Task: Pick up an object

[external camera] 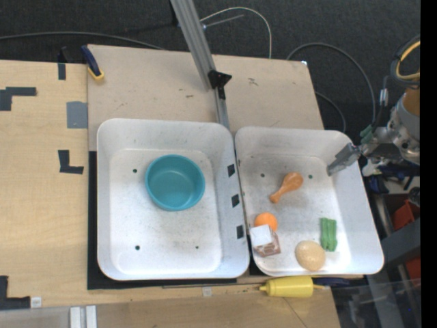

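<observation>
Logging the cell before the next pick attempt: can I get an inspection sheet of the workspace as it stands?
Surface: two white bins side by side on a bench, left bin, right bin; both speckled with dark marks.
Job's things: in the right bin, an orange drumstick-shaped toy, an orange ball, a small white-and-brown box, a beige egg-shaped object and a green piece.
Clutter: teal bowl in the left bin; yellow bottle lying outside the right bin's near edge.
Grippers: gripper over the right bin's far right rim, holding nothing.
Cables: black and white cables behind the bench.
Surroundings: metal pole, dark floor.
</observation>
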